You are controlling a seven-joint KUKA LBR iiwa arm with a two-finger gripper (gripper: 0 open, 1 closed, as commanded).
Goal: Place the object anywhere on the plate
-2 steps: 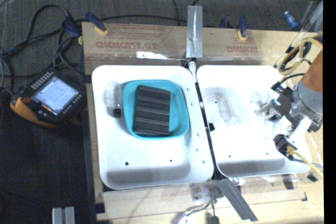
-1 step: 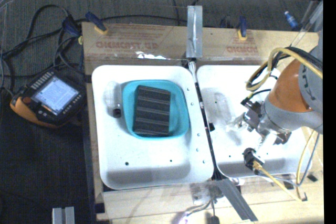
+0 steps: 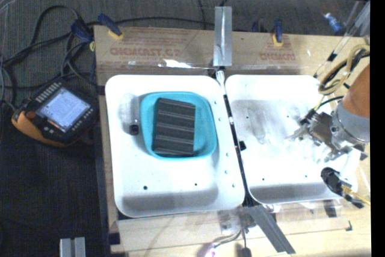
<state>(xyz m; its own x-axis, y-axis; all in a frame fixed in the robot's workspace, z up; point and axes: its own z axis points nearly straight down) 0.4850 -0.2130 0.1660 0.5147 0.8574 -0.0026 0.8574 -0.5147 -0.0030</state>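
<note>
A blue square plate (image 3: pixel 206 129) lies in the left bin (image 3: pixel 168 195). A dark grey ridged block (image 3: pixel 174 126) rests flat on the plate, covering most of its middle. Just left of the plate, a small clear bottle-like item (image 3: pixel 127 110) with a dark end lies against the plate's edge. My gripper (image 3: pixel 301 130) is in the right bin (image 3: pixel 277 186), near that bin's right side and low over its floor, far from the plate. Nothing shows at the gripper's tip.
A faint clear smear or wrapper (image 3: pixel 260 122) lies on the right bin's floor, left of the gripper. A metal divider post (image 3: pixel 223 39) stands behind the bins. A handheld pendant (image 3: pixel 57 112) with cables sits on the floor at left.
</note>
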